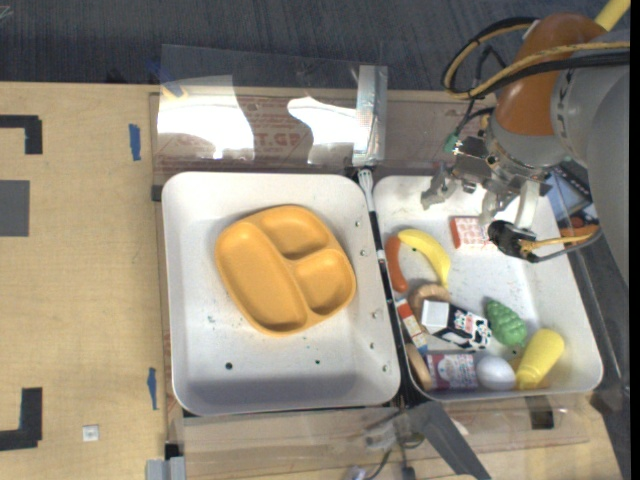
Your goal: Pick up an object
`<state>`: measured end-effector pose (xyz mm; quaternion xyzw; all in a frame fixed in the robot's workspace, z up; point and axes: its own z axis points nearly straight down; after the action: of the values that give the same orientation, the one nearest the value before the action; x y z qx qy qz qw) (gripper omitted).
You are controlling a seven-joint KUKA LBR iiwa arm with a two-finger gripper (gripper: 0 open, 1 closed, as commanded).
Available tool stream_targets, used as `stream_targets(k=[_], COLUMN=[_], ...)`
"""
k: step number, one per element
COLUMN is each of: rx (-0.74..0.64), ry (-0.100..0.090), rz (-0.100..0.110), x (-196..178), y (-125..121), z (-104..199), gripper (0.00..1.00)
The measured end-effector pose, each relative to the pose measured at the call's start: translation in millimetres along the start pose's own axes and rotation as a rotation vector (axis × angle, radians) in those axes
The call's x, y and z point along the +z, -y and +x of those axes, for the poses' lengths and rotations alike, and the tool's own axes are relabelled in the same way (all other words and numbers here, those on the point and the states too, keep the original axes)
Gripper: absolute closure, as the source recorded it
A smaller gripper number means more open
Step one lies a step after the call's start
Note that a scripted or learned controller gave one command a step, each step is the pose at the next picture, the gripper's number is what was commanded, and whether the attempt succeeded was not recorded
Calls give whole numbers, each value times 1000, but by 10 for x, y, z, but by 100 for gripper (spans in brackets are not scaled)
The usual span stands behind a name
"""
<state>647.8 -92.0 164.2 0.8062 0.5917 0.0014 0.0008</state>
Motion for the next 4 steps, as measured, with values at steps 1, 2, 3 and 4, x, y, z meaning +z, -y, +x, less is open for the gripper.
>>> stream_targets(k=[1,2,3,4], rx=[455,564,945,1065], ry=[3,0,4,2], rz=[10,1,4,4], x=[475,-219,-196,-197], y=[714,671,793,508], z=[-455,-14,477,764], gripper=[0,0,0,0])
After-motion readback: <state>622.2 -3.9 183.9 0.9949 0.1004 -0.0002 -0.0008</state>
